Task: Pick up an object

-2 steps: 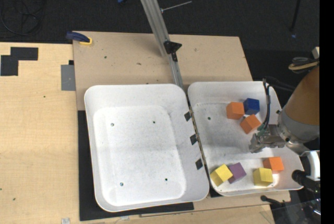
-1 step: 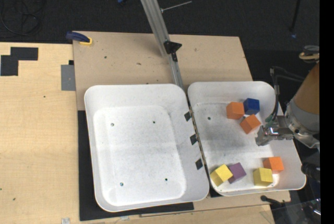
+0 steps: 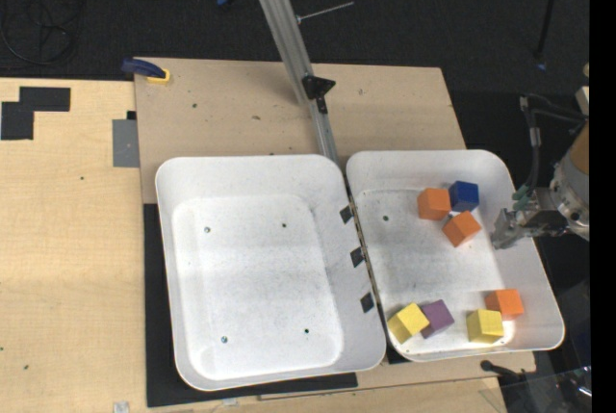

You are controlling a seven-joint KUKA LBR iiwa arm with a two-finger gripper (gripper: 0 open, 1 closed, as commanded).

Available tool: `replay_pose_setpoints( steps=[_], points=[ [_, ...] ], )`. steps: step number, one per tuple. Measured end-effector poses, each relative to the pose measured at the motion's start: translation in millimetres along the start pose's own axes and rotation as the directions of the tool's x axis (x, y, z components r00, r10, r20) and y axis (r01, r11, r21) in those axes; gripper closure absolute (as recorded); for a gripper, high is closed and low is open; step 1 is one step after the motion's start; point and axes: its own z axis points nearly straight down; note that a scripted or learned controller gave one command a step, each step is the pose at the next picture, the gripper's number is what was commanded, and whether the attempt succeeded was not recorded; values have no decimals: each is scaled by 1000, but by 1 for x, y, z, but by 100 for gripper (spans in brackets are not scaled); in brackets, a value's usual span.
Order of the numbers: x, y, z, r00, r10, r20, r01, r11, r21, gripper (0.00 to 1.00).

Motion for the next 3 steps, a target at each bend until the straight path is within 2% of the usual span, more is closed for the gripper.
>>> replay_pose_setpoints(
  steps=[1,2,3],
  points=[
    [0,0,2,1000,-2,-2,2,1000,7,100],
    [51,10,12,1000,-2,-5,2,1000,8,100],
    [101,4,8,1000,-2,-5,2,1000,8,100]
  ],
)
